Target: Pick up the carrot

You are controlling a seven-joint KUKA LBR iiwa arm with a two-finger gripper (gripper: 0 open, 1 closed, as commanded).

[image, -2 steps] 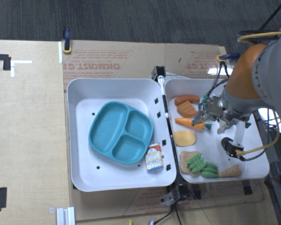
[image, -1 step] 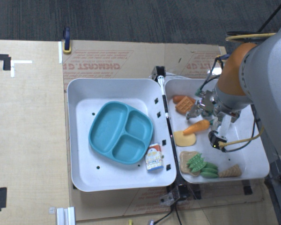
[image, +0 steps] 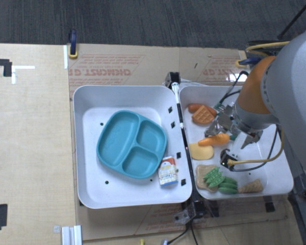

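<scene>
Grey arm (image: 290, 86) low over right bin (image: 275, 185), jaws clasping carrot (image: 214, 140).

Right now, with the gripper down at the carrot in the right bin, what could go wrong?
1. The carrot lies against the yellow piece and near the waffle; the gripper may drag or pinch a neighbour instead.
2. The carrot is thin and tapered, so it may slip out when lifted.
3. The cable loops low over the bin and could catch on the food.
</scene>
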